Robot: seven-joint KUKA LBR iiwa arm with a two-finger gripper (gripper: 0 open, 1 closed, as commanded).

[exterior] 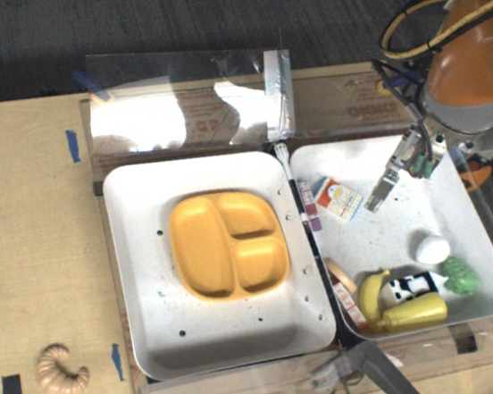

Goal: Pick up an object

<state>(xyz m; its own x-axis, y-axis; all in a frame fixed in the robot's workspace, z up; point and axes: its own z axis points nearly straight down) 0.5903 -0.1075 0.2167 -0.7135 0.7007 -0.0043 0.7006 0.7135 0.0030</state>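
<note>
Camera view — two white bins side by side on the tabletop. Left bin holds a yellow divided tray, sitting flat near the centre. Right bin holds the loose items: a small printed packet near the upper left corner, a white ball toward the middle, and along the near wall a crowded cluster — banana, yellow bottle, a black-and-white toy, a green toy. A tan coiled toy lies out on the tabletop, well apart from both bins.

The arm comes in from the right; the tool hangs over the right bin, just beside the packet, slanting down toward it. Nothing is seen between its tips; whether it is released or clenched I cannot tell.

Step in hand, by my reading: approach, nothing picked yet. The packet looks the nearest candidate — the next move calls for lowering squarely over it and closing on it.
</note>
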